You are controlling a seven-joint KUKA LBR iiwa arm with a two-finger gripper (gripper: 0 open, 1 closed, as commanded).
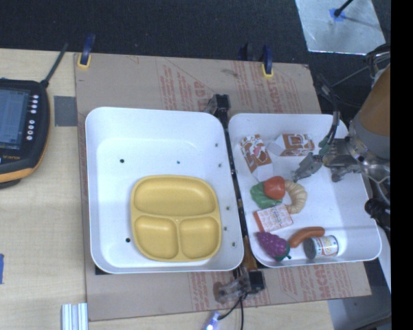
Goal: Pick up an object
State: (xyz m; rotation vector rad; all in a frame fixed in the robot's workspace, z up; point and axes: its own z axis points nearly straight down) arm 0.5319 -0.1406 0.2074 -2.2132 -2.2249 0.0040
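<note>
two bins, one gripper hanging over the toy food

one gripper (321, 162) sits above the upper right part of the right bin (354, 253), fingers spread apart with nothing between them. it hovers just beside the small white packet (297, 144), with the croissant (297, 195) below and to its left.

going outward: next to the croissant is a red and green veggie toy (269, 191), touching it i think. above that a white and red carton (255, 152). lower down there's a flat red card (273, 218), then purple grapes (272, 244), an orange sausage (306, 236) and a little can (322, 246) lying on its side along the near wall.

the left bin (103, 143) holds a yellow divided tray (176, 217). a tablet-looking controller (10, 129) rests on the bench at far left.

handling guess: the croissant is the nearest sensible pick. looks like light hard plastic, probably a bit slick, so i'd pinch across the narrow middle of the curve, not the tapered ends. the flat card would be a pain.

labels: packets and can have red print, too blurry to read any brand.
</note>
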